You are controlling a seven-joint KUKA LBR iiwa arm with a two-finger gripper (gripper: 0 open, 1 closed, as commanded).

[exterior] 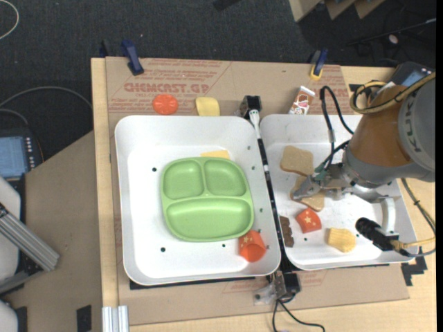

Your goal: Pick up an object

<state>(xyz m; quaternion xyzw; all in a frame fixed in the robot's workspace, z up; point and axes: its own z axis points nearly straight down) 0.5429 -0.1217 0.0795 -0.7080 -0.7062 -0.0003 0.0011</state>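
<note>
In the camera view, two white bins are seen side by side on the cardboard-covered surface point(138, 88). The left bin point(135, 206) carries a green divided plate point(206, 199) at its centre, an orange cup point(252, 246) tipped at about 5 o'clock from the plate, and a yellow piece point(216, 154) just past the plate's 12 o'clock edge.

The right bin point(304, 126) holds the likelier targets: a toast slice point(297, 160) toward 11 o'clock, a red strawberry-like piece point(309, 219) near the middle, a yellow cheese-like wedge point(341, 238) at 5 o'clock, and a dark brown strip point(286, 230) along the left wall.

The claw point(313, 185) is lowered into the right bin from 3 o'clock, evidently to reach the crowded middle. It is placed over a tan piece point(313, 202) just below the toast slice. Whether the claw is apart or together cannot be told, and no item can be confirmed as gripped.

Outside the bins, at 12 o'clock, an orange disc point(165, 104), a yellow block point(207, 106) and a small carton point(302, 100) are left lying.
</note>
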